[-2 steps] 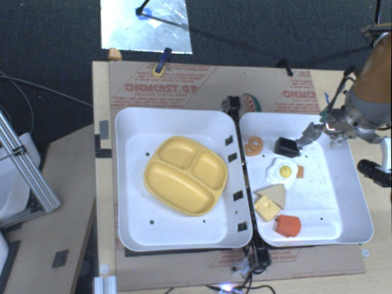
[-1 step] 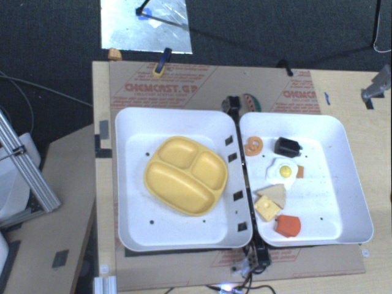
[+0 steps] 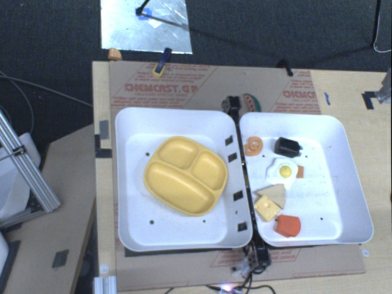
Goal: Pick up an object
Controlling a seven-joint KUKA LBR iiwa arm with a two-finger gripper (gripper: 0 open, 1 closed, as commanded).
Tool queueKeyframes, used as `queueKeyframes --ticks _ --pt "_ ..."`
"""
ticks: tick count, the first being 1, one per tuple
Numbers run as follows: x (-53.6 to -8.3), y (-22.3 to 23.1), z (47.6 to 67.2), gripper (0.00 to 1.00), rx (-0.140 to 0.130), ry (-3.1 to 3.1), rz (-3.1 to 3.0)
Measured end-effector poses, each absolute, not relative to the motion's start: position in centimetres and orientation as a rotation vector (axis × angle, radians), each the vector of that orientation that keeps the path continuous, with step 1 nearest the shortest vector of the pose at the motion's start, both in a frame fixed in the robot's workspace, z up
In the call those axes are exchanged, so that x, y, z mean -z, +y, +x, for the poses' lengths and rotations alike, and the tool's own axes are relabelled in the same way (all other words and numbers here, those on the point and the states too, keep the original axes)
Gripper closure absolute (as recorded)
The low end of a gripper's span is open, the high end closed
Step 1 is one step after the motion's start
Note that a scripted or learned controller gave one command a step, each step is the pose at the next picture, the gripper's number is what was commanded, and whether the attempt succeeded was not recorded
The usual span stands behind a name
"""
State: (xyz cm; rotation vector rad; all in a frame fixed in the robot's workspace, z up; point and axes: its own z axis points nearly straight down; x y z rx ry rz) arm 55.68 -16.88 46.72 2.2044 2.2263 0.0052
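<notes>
Here's the candidate pile: a cluster of small toy foods in the right bin, toward its left side. Fried egg in the middle, an orange ring up and left of it, a black block just above the egg, a small brown piece touching the egg's right edge. Below sits a tan wedge with a yellow cheese piece overlapping its lower side, and a red-orange chunk nearest the front wall. The right half of that bin lies bare.

Over in the left bin, a yellow divided plate lies flat, well apart from the cluster.

Nothing is lifted yet, so I'd judge the pick has not begun; the approach comes first. At the far right edge a grey bit of hardware pokes in, well above the bins on the counter. Whether that is the end effector, and whether it is apart or together, I cannot tell.

The next move calls for choosing one item. The black block and the red-orange chunk look best isolated; the wedge and cheese crowd each other.
</notes>
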Motion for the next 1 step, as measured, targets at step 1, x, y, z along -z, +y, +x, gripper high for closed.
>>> queueKeyframes --ticks 1 --pt "-39.39 -20.93 48.56 1.0 0.005 2.218 2.23"
